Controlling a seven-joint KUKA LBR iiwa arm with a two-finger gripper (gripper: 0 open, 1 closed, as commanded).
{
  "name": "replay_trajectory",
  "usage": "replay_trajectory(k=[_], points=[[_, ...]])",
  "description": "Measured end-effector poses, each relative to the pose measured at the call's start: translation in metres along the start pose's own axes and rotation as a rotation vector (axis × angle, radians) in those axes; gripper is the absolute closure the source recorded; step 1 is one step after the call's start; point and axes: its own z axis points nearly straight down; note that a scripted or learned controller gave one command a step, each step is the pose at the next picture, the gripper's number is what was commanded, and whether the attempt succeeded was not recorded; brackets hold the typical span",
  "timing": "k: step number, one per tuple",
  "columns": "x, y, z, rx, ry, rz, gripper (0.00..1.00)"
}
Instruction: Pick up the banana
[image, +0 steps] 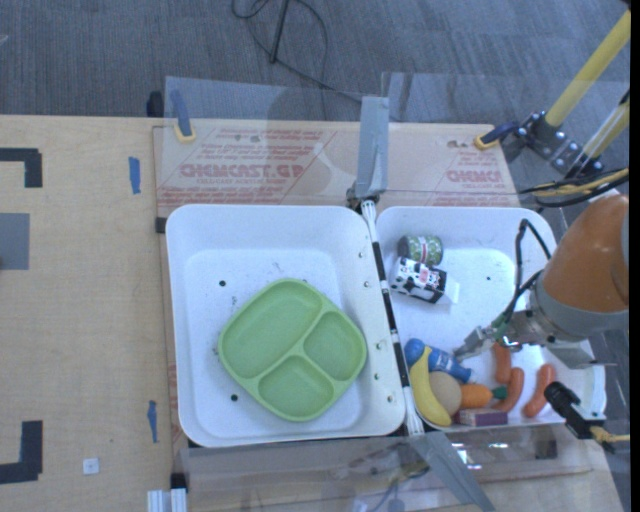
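Your banana (430, 398) lies at the lower middle of the frame, jaws (478, 343) just above it, can't tell if open.

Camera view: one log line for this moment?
target: curved yellow banana, right bin's near-left corner | pincer: above toy pile, right of banana | grasp: none seen

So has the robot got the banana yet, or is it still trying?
Not yet. Done: the arm has reached into the right bin, and its gripper sits above the toy pile. In hand: nothing visible between its fingers. Left: the banana lies at the bin's bottom-left corner, beside a blue toy and carrots, so it must be grasped and lifted.
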Motion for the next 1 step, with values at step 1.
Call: replay_trajectory(k=[1], points=[[0.0491, -0.0116, -0.0006, -0.001, -0.001, -0.136, 0.0]])
